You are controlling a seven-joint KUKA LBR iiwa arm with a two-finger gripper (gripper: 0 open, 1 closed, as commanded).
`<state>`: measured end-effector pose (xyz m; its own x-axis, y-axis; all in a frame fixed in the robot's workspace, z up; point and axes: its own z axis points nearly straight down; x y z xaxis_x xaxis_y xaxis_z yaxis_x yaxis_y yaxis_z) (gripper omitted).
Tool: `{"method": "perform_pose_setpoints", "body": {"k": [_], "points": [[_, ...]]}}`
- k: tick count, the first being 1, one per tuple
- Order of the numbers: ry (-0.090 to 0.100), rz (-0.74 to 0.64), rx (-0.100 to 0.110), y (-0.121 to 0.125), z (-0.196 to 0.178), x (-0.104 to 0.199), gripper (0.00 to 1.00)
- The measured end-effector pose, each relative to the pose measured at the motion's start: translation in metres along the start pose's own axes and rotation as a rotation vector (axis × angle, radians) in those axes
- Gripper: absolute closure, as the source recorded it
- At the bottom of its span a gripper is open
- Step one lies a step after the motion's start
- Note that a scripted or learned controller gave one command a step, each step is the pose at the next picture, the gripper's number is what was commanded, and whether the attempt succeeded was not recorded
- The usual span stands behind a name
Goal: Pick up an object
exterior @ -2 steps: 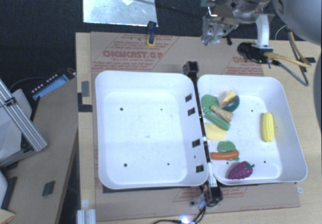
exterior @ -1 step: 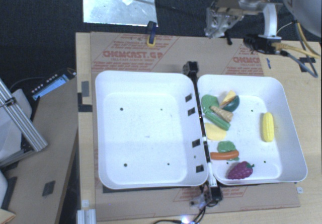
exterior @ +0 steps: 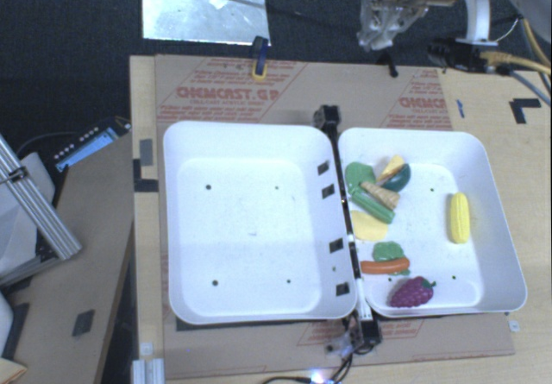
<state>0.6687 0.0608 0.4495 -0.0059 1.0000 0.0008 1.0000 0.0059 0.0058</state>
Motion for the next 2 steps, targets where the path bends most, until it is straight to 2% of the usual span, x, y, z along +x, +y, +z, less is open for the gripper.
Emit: {"method": "perform_pose_setpoints", "body": {"k": [1,2], "points": [[0.000,0.000,0.001,-0.020,-0.025,0.004,1.00],[0.000,0.001,0.000,-0.019,-0.061,0.007,1.00]]}}
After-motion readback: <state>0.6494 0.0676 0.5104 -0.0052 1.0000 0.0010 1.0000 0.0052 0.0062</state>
